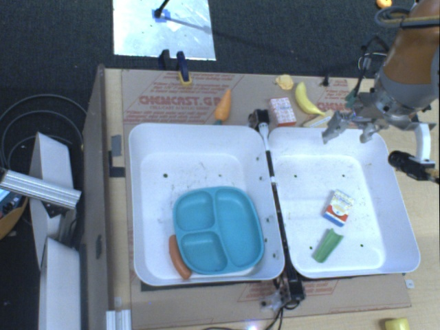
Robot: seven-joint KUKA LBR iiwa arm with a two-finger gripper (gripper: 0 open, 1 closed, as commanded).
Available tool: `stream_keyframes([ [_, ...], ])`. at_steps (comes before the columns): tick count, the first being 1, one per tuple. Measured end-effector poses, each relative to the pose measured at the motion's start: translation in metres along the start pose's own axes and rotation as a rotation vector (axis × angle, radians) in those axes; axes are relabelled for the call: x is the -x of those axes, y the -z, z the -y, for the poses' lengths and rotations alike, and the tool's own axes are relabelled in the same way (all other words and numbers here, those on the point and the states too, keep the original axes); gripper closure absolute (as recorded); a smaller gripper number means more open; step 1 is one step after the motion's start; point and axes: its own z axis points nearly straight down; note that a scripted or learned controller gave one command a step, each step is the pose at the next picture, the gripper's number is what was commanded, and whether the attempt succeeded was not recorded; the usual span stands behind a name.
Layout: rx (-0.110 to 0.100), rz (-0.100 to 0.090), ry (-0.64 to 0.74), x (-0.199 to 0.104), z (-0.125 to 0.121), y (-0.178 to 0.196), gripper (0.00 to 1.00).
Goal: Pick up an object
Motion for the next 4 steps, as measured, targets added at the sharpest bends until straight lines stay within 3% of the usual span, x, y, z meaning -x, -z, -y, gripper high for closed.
stream_keyframes([
  [1,-0.015,-0.002,-0.006,0.027,0.043,-0.132,0.00],
  [2,0.000,0.003,-0.006,0.051,0.084,-0.160,0.00],
  [3,-0.004,-0.002,-0.001,0.002,0.132,-0.166,0.00],
  [4,0.002,-0.002,-0.002,0.003,0.128,-0.155,1.00],
])
